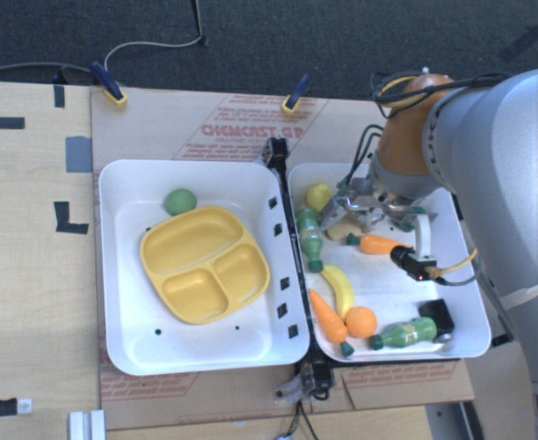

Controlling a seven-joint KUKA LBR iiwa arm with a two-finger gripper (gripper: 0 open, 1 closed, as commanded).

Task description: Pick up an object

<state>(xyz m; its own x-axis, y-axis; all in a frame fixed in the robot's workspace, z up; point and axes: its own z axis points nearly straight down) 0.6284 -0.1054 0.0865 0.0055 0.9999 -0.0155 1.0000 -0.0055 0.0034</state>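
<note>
Lying just beside the fingers [353, 211]: small carrot [378, 244]; fingers' state unclear.

Arm [498, 154] enters from the right edge of frame, grey casing filling the upper right. Orange band [406, 140] sits above the wrist, right of centre. Gripper [346, 211] points down and leftward, right of centre; black cables loop around the wrist.

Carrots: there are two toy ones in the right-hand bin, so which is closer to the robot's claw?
The smaller carrot, lying just below the gripper. The bigger carrot lies farther away, toward the bin's near edge beside the banana.
</note>
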